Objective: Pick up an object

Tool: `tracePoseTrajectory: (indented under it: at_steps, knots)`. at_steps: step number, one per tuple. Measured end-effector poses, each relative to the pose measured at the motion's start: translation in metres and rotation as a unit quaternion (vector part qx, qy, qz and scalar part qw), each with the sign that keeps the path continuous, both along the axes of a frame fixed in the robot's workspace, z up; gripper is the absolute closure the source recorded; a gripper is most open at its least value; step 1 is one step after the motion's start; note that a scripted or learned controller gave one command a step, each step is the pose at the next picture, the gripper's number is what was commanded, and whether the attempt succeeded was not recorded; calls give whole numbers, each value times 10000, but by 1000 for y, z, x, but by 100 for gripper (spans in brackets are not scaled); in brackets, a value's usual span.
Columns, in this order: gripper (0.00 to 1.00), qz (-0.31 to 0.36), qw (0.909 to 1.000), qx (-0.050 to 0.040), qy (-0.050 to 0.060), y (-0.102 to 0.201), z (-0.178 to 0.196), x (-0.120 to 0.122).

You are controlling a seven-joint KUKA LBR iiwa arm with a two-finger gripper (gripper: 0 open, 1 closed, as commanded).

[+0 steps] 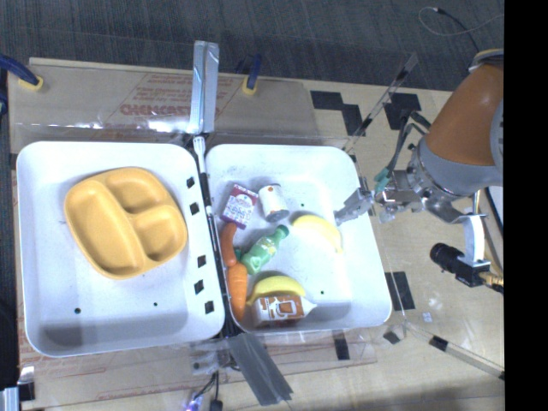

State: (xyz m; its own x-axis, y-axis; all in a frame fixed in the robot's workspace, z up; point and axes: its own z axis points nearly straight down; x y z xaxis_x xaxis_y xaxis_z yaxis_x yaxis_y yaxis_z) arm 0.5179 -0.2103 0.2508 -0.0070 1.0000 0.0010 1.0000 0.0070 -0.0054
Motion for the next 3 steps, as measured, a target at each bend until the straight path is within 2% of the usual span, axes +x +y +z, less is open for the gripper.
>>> tracePoseTrajectory:
  at_steps: [1, 2, 3]
  knots:
    - [0, -430, 9991, 1, 4, 0, -93, 44]
    - [0, -430, 9991, -1, 1, 0, -93, 44]
    - [0, 734, 9973, 7, -7, 10, -160, 62]
